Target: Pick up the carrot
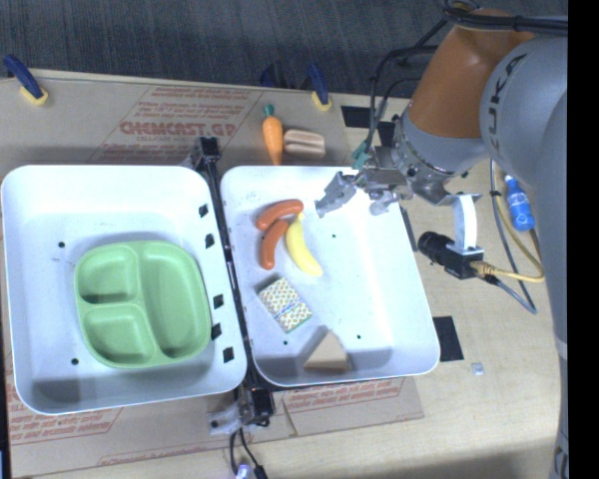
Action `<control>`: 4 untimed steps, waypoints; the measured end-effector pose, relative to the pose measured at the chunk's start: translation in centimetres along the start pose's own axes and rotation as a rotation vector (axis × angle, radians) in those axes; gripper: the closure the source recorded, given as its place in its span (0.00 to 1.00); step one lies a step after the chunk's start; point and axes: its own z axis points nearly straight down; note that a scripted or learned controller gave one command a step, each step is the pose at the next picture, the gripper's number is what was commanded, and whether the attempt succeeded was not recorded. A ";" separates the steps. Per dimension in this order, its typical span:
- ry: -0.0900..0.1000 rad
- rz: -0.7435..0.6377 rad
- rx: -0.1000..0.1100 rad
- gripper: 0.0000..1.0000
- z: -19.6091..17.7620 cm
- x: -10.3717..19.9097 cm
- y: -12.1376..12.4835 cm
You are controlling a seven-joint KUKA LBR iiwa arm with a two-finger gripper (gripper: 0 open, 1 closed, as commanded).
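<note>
You find the carrot [272, 138] outside both bins, on the cardboard just behind the right bin [399, 297], beside a small wooden block [304, 145]. The gripper [357, 196] hangs over the right bin's far right corner, its fingers spread apart and holding nothing. A banana [301, 249] lies nearby.

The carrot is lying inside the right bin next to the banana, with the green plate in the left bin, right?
Not quite. The camera view shows the carrot outside the bins, on the cardboard behind the right bin. The green plate is indeed in the left bin.
</note>
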 end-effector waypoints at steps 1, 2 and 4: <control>0.000 0.341 0.003 0.00 16.6 2.9 0.3; 0.002 0.340 -0.001 0.00 16.5 1.3 3.6; 0.001 0.206 0.001 0.00 16.6 1.8 0.9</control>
